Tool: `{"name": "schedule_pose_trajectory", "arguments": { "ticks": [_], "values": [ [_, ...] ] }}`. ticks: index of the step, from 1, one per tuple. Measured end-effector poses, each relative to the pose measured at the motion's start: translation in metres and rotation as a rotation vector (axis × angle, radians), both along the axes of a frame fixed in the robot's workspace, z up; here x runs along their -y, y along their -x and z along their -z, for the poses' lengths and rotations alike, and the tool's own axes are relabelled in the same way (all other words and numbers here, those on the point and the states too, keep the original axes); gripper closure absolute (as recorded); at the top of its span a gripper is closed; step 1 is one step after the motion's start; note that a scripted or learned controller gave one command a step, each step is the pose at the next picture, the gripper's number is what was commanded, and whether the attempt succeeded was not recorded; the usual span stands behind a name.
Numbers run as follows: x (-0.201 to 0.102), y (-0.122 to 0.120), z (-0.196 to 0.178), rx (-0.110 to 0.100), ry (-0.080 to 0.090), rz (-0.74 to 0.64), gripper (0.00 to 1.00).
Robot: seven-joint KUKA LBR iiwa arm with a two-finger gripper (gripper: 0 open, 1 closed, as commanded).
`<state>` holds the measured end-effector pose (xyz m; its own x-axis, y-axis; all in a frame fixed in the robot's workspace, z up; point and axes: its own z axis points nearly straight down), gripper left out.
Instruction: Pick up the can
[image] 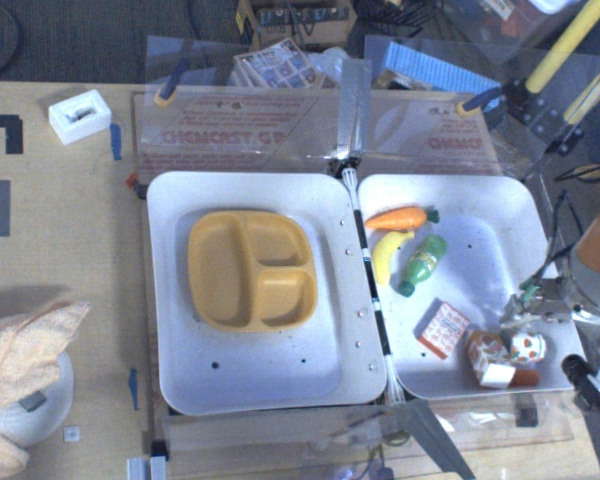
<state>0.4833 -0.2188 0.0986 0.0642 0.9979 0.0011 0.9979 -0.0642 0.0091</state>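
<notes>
Can (pixel 528 348), white with red markings, lies in the lower right corner of the right-hand bin (pixel 480 193), close to that bin's front wall, and the account of everything else runs from the left. On the far left of the tabletop (pixel 50 258) a pale crumpled cloth (pixel 25 343) sits near the front edge, with a small white box (pixel 80 116) further back. The left bin (pixel 170 298) holds a yellow divided tray (pixel 250 268), lying flat near its middle. Across the shared rims, the right bin has an orange carrot (pixel 395 218) near its back left, a yellow banana (pixel 385 255) just in front of it, and a green bottle (pixel 421 264) lying tilted beside the banana. Further toward the front is a small red and white packet (pixel 444 329), and to its right a brown and white carton-like item (pixel 490 360) rests against the can. The gripper (pixel 530 308) sits just above and behind the can, near the bin's right wall, with the arm coming in from the right; whether the jaws are apart or together cannot be told, as they are too small and blurred, and nothing shows clearly between them.
</notes>
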Motion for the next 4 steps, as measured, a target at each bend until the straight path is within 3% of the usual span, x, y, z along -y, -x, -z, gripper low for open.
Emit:
{"name": "schedule_pose_trajectory", "arguments": {
  "ticks": [1, 2, 3, 4],
  "values": [
    [-0.005, -0.001, 0.000, -0.003, -0.008, -0.006, 0.00],
    [-0.009, 0.001, 0.011, -0.003, 0.002, -0.200, 0.00],
    [-0.006, 0.001, -0.001, 0.002, 0.006, -0.195, 1.00],
    [-0.014, -0.071, -0.068, -0.007, 0.003, -0.177, 1.00]
  ]
}}
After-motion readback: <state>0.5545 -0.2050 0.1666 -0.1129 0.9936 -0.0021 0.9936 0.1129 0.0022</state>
